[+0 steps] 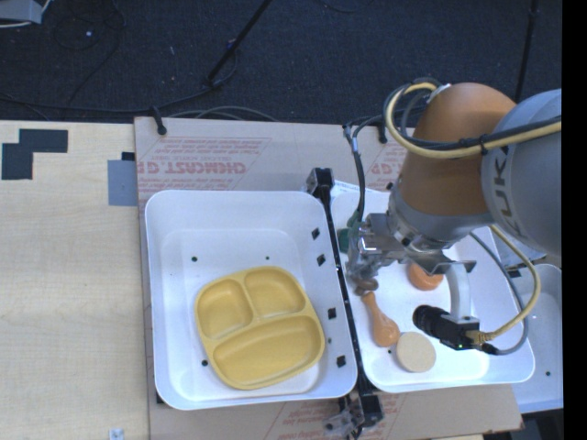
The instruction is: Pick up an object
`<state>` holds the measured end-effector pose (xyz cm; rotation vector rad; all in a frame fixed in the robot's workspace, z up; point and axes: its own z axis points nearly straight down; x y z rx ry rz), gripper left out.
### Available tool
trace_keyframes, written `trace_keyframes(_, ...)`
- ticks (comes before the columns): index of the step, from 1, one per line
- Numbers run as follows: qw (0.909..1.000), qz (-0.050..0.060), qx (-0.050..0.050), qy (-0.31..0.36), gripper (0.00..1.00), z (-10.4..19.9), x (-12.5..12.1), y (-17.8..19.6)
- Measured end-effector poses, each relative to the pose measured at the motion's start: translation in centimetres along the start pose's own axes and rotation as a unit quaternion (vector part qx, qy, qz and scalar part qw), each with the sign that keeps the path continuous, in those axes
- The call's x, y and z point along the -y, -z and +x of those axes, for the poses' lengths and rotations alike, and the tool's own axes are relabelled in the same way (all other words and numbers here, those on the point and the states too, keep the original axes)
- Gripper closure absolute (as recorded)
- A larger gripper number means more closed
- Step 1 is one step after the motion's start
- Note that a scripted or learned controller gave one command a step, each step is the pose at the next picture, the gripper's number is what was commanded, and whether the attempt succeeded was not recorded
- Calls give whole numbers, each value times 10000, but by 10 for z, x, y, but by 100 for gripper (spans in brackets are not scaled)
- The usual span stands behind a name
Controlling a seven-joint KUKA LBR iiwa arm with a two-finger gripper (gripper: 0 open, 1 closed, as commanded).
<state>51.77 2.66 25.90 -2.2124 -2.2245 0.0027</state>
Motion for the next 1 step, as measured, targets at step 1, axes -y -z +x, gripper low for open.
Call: trace_keyframes(1,10000,5,2,-1,100,53,9,-2)
